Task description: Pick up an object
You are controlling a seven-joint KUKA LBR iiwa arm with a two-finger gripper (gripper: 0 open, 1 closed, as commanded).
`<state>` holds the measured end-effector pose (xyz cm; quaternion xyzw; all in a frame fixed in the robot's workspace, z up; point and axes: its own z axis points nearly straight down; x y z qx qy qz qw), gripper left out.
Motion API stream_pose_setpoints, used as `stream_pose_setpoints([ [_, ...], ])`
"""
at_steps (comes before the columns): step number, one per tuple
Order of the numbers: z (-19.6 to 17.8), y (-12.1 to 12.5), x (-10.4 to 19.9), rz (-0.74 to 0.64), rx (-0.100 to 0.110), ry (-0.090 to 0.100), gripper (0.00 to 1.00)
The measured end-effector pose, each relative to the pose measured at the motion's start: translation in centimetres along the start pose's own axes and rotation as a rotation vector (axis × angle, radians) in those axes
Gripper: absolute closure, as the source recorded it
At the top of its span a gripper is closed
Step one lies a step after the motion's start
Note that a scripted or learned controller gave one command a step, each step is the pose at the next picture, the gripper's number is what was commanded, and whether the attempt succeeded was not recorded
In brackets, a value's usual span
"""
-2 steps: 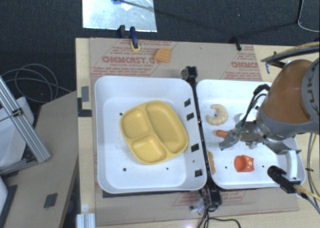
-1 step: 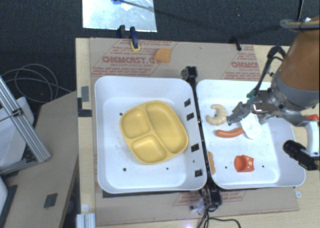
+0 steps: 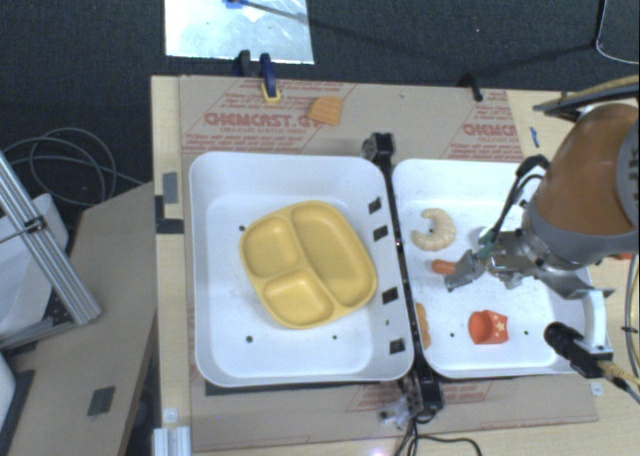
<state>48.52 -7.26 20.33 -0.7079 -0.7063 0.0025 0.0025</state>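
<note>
In right bin: claw low over floor, approach step.
Camera view: whether claw is open or shut, cannot tell; nothing seen held. Orange bit just beside its tip, shrimp just above, red piece below-right, yellow tray well left. Next likely: settle over orange bit, close.

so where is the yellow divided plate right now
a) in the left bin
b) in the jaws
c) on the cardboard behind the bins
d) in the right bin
a: the yellow divided plate lies flat in the left bin, while the right bin holds the shrimp-shaped piece and the red piece.
</note>
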Motion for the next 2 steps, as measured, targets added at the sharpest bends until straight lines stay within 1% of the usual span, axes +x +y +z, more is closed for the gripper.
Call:
stream_pose_setpoints([
  [1,-23.1,0.1,-3.7,-0.006,-0.028,-0.004,0.0],
  [2,-1.0,0.0,-2.6,-0.003,0.001,0.002,0.0],
])
